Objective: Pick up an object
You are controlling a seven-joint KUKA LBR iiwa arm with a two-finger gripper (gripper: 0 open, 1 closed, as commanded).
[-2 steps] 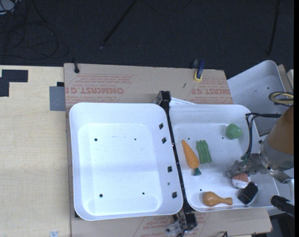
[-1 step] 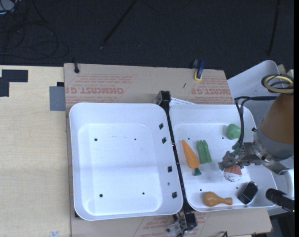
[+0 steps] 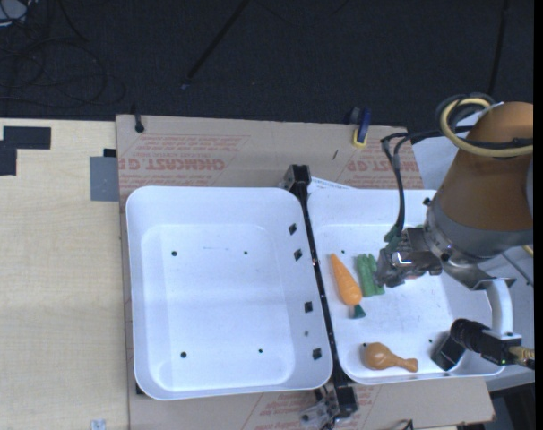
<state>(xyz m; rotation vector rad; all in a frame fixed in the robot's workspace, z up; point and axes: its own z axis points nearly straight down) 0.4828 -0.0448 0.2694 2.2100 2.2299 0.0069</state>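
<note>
A: Step in hand?
B: Approach, likely. Arm (image 3: 486, 186) low over right bin (image 3: 415, 211), smooth white plastic. Jaws (image 3: 392, 267): state cannot be told.
A: Targets?
B: Green ribbed block (image 3: 370, 274) just beside jaws; glossy tapered carrot (image 3: 345, 280) past it; tan gourd-shaped piece (image 3: 386, 357) nearer the camera. Next: centre over one, descend.
</note>
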